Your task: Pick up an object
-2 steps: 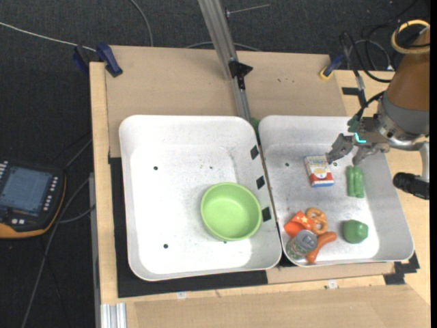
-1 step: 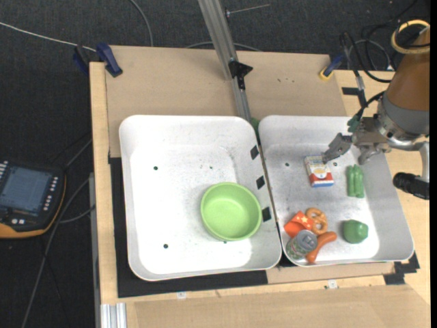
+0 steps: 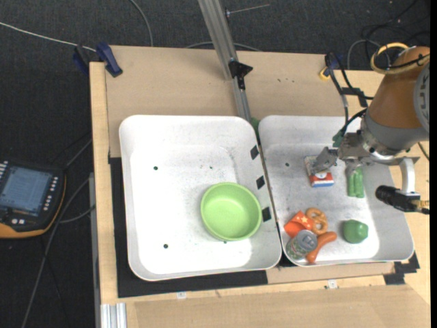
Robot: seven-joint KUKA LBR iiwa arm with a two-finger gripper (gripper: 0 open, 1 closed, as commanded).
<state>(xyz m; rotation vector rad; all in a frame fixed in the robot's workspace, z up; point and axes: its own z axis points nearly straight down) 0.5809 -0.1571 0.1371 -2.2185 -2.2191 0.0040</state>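
Dark carpet surrounds a tan bench (image 3: 171, 74) on which two shallow white bins are set side by side. In the right bin (image 3: 287, 132) a small red, white and blue object (image 3: 321, 179) lies at mid-floor, and it is judged the likeliest target. The claw (image 3: 321, 164) is seen directly above it, at its far edge; whether the claw is wide or narrow cannot be told, and no object is seen held.

For a sound pick, the claw should be centred over the small object and lowered squarely, so that it is taken across its narrower sides and not pushed along the bin floor.

Just right of the target a green upright piece (image 3: 355, 183) stands close and could be knocked in the descent. Nearer the front rim, well apart from the target, an orange pretzel-like toy (image 3: 315, 219), a round grey item (image 3: 302, 242) and a green round object (image 3: 355, 231) are grouped. A black fitting (image 3: 392, 197) on the arm hangs at the right. In the left bin (image 3: 157, 142) a green bowl (image 3: 231, 211) rests, clear of the work.
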